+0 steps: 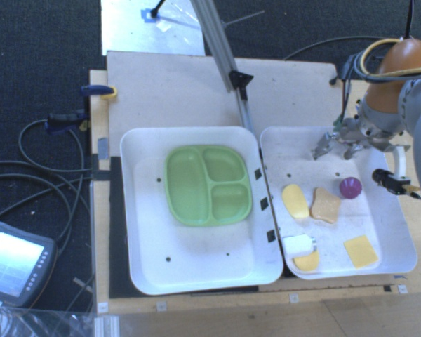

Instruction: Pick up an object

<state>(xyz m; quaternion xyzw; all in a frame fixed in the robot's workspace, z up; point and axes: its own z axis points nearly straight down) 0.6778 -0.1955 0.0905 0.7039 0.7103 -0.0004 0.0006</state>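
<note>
My gripper [337,148] hovers over the back of the right bin [401,239], fingers spread open with nothing between them. In front of it lie a purple ball [350,187], a tan toast slice [325,206] and a yellow oval piece [295,201]. Nearer the front of the bin are a white block [299,244], a yellow wedge [307,262] and a yellow cheese square [361,251]. The purple ball is the closest to the gripper, a little to its right and forward.
The left bin [144,244] holds a green divided plate [209,185]. A slanted metal pole [217,34] crosses the back of the bench and ends near the divide between the bins. Cables and a pendant [14,255] lie off the bench at left.
</note>
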